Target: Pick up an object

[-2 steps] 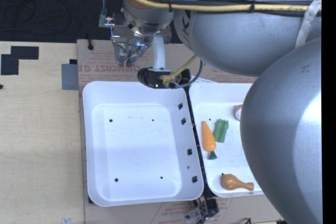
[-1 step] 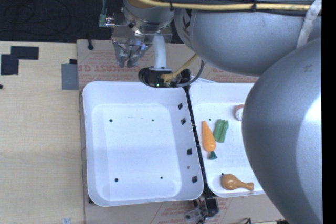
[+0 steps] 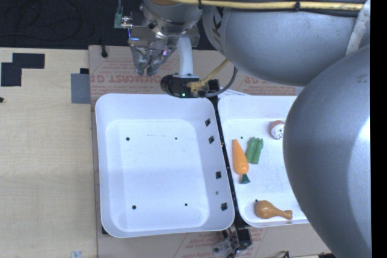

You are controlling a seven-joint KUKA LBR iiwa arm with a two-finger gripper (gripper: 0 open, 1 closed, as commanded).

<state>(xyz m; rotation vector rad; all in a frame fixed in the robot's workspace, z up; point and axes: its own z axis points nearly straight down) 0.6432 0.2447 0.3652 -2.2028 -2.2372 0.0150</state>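
Observation:
My gripper hangs above the cardboard behind the left bin's far edge, its fingers close together with nothing seen between them. In the right bin lie an orange carrot, a green vegetable beside it, a tan drumstick-shaped toy near the front, and a small white and red ball, partly hidden by the arm. All of these sit well to the right of the gripper and below it in the view.
The left bin stands directly in front of the gripper. The big grey arm covers the right bin's right side. Dark patches mark the wooden bench at the left.

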